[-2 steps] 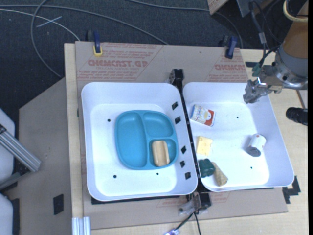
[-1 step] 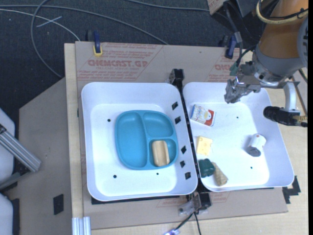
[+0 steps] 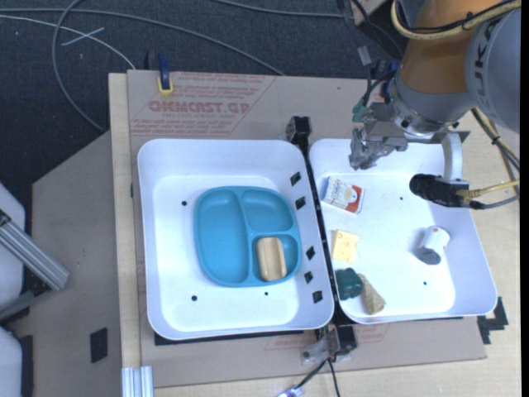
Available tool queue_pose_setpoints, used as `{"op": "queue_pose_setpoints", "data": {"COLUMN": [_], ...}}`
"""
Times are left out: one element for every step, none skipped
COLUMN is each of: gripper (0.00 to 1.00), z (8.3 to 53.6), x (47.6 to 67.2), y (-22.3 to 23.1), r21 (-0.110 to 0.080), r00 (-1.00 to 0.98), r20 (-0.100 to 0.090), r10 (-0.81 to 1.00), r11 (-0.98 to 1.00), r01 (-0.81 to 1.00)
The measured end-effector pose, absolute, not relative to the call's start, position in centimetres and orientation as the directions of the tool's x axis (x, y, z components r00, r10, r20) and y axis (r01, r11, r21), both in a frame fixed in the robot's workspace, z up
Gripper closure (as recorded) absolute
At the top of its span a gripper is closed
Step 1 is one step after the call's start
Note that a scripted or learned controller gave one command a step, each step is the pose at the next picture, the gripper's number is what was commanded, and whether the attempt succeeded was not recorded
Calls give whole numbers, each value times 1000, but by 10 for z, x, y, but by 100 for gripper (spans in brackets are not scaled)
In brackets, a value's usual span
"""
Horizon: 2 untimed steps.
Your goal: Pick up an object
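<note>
My gripper (image 3: pixel 364 159) hangs over the back left part of the right bin (image 3: pixel 463 304), above and a little right of a small white and red packet (image 3: pixel 342 194). A yellow cheese-like square (image 3: pixel 345 245) lies nearer the front by the bin's left wall. In front of it sit a dark green object (image 3: pixel 349 284) and a tan piece (image 3: pixel 372 298). A white and grey cup-like object (image 3: pixel 431 245) lies at the right. The fingers point down, nothing shows between them.
The left bin (image 3: pixel 165 304) holds a blue divided plate (image 3: pixel 216 246) with a tan bread-like piece (image 3: pixel 270 258) in its front right compartment. A black cylinder (image 3: pixel 438 189) on the arm's cable juts over the right bin. Clips line the divider between the bins.
</note>
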<state>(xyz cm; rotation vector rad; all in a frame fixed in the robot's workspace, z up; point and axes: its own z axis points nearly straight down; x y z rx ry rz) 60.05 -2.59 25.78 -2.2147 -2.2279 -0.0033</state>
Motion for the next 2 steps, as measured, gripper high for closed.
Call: {"op": "queue_pose_setpoints", "data": {"gripper": [100,100], "z": [259,245], "x": [603,602], "y": [26,89], "r21": [2,-3], "r00": [-6,-6], "r20": [2,2], "r10": [1000,1000], "r11": [6,6], "r01": [1000,1000]}}
